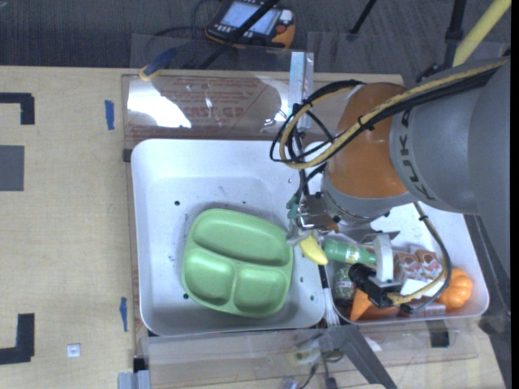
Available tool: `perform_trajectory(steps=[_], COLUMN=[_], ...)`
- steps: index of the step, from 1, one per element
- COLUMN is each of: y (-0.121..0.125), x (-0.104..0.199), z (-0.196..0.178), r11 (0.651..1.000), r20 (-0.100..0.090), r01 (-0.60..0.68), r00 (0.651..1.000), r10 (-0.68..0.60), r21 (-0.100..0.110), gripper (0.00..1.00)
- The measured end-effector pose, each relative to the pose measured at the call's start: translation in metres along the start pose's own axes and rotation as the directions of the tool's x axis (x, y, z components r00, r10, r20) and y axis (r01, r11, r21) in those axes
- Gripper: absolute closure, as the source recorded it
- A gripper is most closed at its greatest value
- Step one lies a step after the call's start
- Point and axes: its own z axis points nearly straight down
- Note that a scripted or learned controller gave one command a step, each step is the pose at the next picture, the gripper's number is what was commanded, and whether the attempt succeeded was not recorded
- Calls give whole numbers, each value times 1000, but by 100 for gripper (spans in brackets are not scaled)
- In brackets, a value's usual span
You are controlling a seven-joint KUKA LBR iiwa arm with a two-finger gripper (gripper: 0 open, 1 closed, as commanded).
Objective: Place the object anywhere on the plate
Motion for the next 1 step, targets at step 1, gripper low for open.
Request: perform_trajectory(steps=[1], y=[0], x=[0], z=[0], r11=[1000], r20=[0], r01=[-1], r00=[1000], r10=[1], r21=[-1], gripper=[0])
